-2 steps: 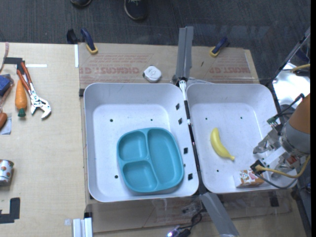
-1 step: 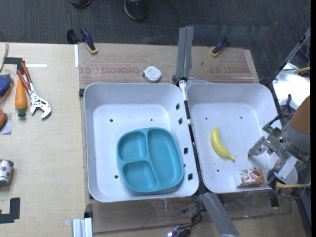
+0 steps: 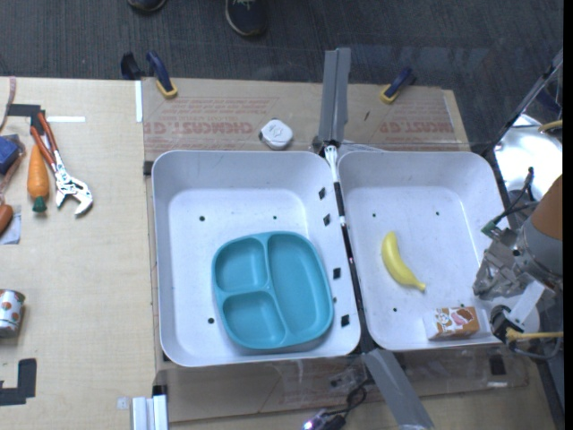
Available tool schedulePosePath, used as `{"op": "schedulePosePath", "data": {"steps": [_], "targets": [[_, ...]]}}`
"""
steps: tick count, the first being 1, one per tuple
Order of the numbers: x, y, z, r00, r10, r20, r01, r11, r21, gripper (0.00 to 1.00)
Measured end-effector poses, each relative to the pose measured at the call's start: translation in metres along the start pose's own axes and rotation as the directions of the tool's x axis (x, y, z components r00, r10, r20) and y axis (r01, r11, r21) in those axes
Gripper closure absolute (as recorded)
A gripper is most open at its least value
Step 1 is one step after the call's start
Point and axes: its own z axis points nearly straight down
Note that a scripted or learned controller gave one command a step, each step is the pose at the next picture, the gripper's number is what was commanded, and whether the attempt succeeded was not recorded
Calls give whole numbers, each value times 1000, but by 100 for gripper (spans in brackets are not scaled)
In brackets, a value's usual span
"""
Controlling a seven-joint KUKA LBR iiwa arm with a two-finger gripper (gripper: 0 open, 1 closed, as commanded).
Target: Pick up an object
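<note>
- Carrying two shallow white bins side by side: desk [image 3: 81, 330], light wood, with a cardboard sheet [image 3: 224, 124] lying under the bins' far edge.
- Sitting to the left of the pair: left bin [image 3: 179, 240], holding a teal divided plate [image 3: 269, 289] with three compartments, resting near the bin's front middle.
- Sitting to the right of the pair: right bin [image 3: 448, 195], touching the left bin along a shared middle edge.
- Reaching in from the right, at the right bin's right rim: end effector [image 3: 497, 276], hanging near the front right corner; finger state impossible to tell from this angle.
- Lying flat near the middle of the right bin: banana [image 3: 399, 261], yellow, long axis running diagonally from far-left to near-right, its thin tip pointing toward the front right corner, well apart from the end effector.
- Lying at the front right of the right bin: small orange-brown carton [image 3: 454, 322], just below the end effector, near the banana's lower tip yet not touching it.
- Lying at the desk's left edge: wrench [image 3: 64, 182] beside an orange-handled tool [image 3: 37, 176].
</note>
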Motion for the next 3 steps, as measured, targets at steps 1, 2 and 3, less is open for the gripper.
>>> {"op": "schedulePosePath", "data": {"steps": [1,2,3], "targets": [[31,36,-46,823,569,-2,-569,823,-14,100],[31,36,-46,822,569,-1,-569,822,-14,0],[42,61,-67,967,253,3,-253,967,-16,0]]}}
